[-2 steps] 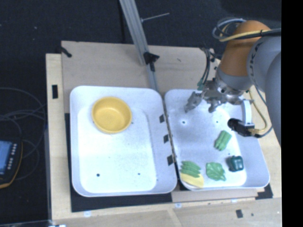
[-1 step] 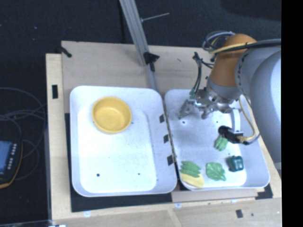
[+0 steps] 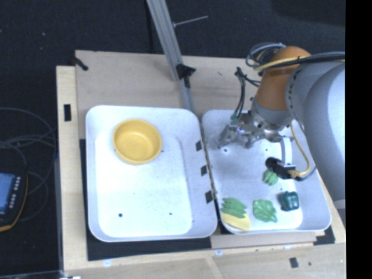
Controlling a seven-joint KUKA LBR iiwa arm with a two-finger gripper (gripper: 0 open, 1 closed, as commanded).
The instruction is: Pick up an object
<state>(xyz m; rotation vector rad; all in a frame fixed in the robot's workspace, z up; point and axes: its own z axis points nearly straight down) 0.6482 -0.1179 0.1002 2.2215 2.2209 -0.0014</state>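
a grey pole (image 3: 164,31) slants over the wooden bench (image 3: 128,74).

The arm (image 3: 325,115) is a bulky tube with a smooth, pale grey shell, rounded like a cylinder; above the wrist sits a glossy orange band (image 3: 279,80), domed at the top; thin black and pale cables (image 3: 264,54) loop out over the band and run down its side; a further black cable curves along the lower link; the end effector (image 3: 238,133) is a small cluster of grey metal parts, its details too blurred to make out.
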